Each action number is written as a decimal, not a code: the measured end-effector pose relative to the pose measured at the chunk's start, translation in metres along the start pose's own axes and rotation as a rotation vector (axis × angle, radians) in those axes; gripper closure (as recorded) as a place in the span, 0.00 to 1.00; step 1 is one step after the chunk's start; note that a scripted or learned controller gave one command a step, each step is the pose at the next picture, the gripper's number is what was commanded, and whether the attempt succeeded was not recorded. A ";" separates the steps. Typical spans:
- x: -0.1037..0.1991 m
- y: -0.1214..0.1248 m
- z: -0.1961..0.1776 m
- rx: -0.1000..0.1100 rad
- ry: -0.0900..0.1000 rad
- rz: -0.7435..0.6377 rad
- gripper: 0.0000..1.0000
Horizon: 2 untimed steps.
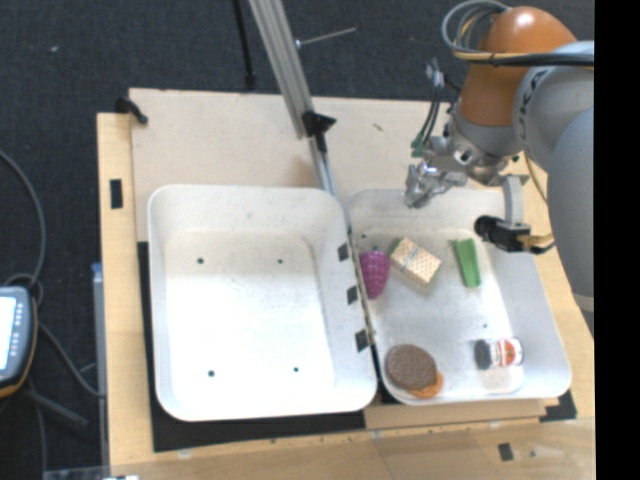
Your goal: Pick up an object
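My gripper (pixel 421 186) hangs over the far edge of the right bin (pixel 530 308), above and a little right of the tan speckled block (pixel 414 261). Nothing shows between its fingers. In the right bin lie a purple knobbly piece (pixel 374 272) by the left wall, the tan block, a green bar (pixel 466 263), a brown round disc with an orange rim (pixel 412 368) at the front, and a small red, white and dark can (pixel 497 353) at the front right.
The left bin (pixel 250 308) sits beside the right one, with a divider edge between them. A slanted aluminium post (pixel 285 63) rises from the bench behind the bins. A black bracket (pixel 505 232) sticks out over the right bin's far right.
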State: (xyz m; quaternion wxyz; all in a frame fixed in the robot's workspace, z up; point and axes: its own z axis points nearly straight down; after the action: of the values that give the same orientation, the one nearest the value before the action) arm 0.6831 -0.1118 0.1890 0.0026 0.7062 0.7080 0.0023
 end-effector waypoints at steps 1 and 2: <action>-0.006 0.000 -0.065 -0.002 -0.002 0.002 1.00; -0.007 0.001 -0.106 0.001 0.000 -0.002 1.00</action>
State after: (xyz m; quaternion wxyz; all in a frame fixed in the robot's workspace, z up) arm 0.6835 -0.1193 0.2945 0.0026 0.7056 0.7086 0.0019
